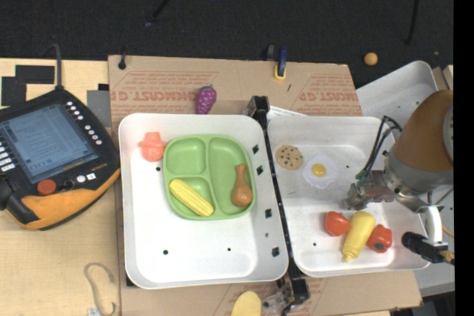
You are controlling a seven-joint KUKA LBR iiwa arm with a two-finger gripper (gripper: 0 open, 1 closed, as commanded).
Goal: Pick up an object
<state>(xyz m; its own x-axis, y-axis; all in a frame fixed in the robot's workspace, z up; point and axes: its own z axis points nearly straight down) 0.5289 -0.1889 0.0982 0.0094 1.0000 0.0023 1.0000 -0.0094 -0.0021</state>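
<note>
Yellow bottle (pixel 358 233) upright-slanted lengthwise in right bin (pixel 311 137), claw (pixel 361 194) above it, grip unclear.

Right bin (pixel 326 131): cookie (pixel 289 156) flat nr top-left corner; fried egg (pixel 319 171) flat, mid-bin. Yellow bottle (pixel 358 234) lying tilted nr bottom edge, red tomato (pixel 335 223) touching its left, red-orange pepper (pixel 380 238) just right, twd bottom-right corner.
</note>
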